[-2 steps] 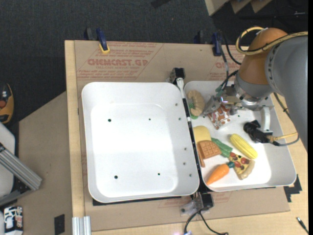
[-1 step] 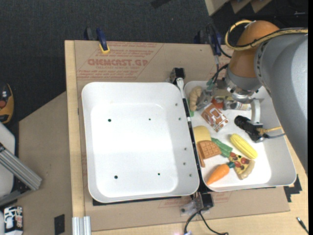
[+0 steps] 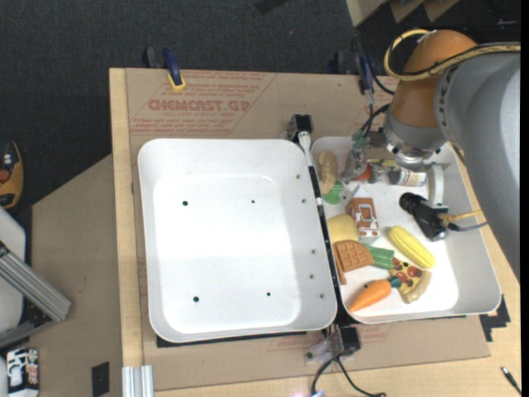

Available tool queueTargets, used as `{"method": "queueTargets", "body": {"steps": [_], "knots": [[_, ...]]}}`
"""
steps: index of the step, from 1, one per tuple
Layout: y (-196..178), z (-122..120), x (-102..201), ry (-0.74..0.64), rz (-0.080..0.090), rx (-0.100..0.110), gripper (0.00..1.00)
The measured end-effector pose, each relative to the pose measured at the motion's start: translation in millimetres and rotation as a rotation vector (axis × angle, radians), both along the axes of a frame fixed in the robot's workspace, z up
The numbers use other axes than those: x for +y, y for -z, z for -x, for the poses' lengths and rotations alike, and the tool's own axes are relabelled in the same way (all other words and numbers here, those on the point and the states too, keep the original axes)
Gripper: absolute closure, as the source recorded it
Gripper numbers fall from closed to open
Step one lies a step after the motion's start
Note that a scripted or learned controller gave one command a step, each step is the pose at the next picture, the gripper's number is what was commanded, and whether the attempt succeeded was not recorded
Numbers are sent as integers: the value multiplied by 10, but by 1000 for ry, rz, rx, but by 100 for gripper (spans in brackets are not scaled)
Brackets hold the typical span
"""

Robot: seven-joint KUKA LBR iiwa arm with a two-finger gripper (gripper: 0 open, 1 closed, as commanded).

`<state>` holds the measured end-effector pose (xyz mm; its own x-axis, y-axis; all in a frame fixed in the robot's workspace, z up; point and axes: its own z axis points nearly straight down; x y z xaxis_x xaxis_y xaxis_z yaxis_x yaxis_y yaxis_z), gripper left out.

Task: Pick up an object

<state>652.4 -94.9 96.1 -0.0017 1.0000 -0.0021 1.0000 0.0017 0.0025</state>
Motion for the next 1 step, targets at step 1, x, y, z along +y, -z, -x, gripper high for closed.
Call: {"method": "queueTargets", "body": {"steps": [1], "knots": [[-955, -2, 681, -6, -3, -8, 100]]}}
